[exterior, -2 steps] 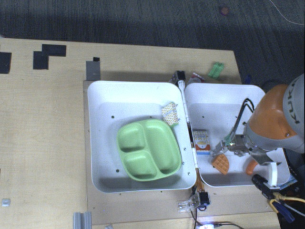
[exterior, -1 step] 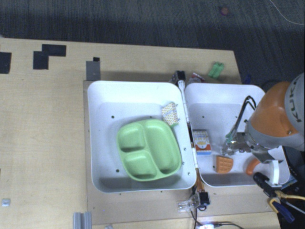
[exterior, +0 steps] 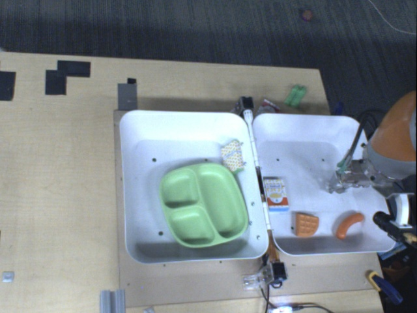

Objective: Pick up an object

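The right bin (exterior: 306, 132) holds three small things. A white box with orange and blue print (exterior: 276, 193) lies by the bin's left wall. An orange waffle-like piece (exterior: 305, 223) sits near the front. An orange-red sausage (exterior: 349, 224) lies to its right. My gripper (exterior: 341, 180) hangs over the right side of this bin, above and slightly behind the sausage, with nothing seen in it. The grey arm with its orange band (exterior: 397, 135) comes in from the right.
The left bin (exterior: 140, 175) carries a green divided plate (exterior: 203, 204) and a small patterned packet (exterior: 232, 154) against the wall between the bins. A green object (exterior: 295, 96) lies on the bench behind the right bin. Cables and clips sit at the front edge (exterior: 270, 276).
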Controlling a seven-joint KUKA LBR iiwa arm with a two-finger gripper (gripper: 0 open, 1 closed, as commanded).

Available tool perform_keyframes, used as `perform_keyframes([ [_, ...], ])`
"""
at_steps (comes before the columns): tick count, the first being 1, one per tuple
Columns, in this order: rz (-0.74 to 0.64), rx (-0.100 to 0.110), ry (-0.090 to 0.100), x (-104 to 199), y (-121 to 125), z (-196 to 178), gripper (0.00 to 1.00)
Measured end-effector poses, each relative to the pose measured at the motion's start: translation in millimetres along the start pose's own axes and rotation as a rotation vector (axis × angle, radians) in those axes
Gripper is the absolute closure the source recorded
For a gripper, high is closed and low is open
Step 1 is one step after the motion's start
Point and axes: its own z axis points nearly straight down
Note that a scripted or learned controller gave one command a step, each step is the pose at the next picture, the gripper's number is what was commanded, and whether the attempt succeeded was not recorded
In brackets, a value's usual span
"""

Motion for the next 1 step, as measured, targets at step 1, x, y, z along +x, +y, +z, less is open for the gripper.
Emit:
perform_keyframes([
  [1,0.000,0.008,0.005,-7.2,-56.4,-22.9,1.00],
])
